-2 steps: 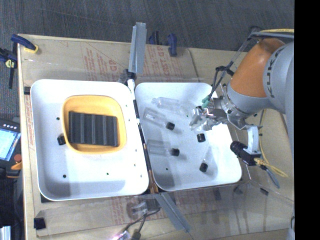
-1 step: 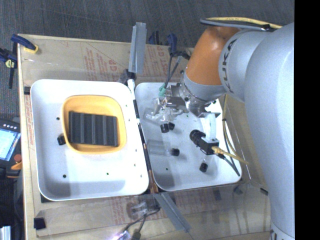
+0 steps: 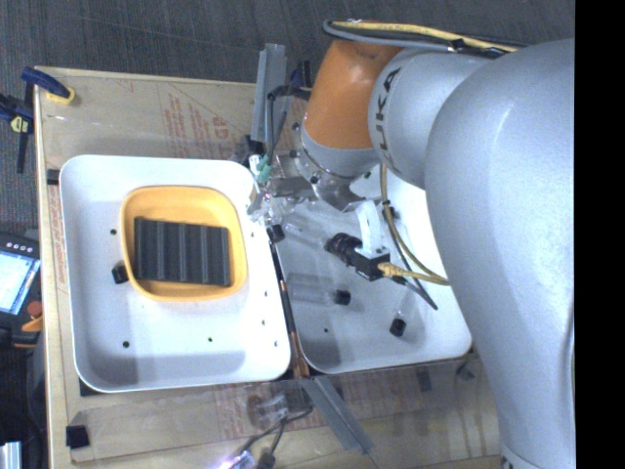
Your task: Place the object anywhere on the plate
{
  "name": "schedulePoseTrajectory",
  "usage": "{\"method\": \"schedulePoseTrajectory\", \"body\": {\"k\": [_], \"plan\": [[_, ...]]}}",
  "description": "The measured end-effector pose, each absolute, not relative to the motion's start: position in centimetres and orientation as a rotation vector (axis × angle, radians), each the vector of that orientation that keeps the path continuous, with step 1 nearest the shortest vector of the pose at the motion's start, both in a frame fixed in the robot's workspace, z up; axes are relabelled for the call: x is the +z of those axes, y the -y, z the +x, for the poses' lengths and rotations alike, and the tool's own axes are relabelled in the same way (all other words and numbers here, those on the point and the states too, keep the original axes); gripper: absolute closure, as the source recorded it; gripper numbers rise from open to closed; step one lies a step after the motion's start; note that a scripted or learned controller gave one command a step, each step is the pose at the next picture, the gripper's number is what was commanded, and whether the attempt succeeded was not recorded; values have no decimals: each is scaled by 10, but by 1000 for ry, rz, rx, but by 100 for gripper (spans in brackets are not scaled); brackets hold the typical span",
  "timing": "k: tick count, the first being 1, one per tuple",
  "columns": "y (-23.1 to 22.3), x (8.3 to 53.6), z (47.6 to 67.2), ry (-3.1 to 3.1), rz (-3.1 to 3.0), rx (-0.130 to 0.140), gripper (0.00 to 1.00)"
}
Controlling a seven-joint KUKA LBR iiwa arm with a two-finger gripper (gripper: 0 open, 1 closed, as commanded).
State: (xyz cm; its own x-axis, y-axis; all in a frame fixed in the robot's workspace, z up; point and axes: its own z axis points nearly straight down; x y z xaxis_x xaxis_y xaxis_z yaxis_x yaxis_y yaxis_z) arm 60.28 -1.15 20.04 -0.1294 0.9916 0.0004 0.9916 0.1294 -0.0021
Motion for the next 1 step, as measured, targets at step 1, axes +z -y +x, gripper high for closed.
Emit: {"method": "schedulePoseTrajectory", "body": {"k": [1], "plan": [[12,201,603,2360,-2072,2,0]]}}
